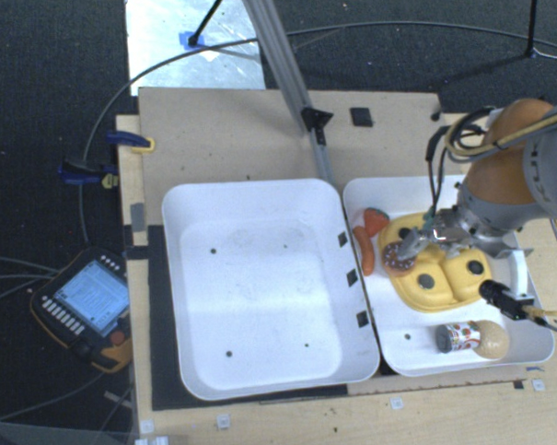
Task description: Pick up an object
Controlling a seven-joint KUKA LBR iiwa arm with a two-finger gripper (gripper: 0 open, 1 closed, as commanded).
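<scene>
The right bin holds several things. A yellow moulded toy with dark holes lies in its middle. An orange carrot-shaped piece rests against the bin's left wall, with a small round sprinkled piece beside it. A small bottle with a printed label and a tan cap lies on its side near the front. My gripper reaches in from the right and hangs low over the yellow toy's left end, close to the sprinkled piece. Nothing shows as lifted.
The left bin stands beside the right one, their walls meeting at the middle. A grey pole slants across the bench's back. A handheld pendant lies off the bench to the left, with cables around.
</scene>
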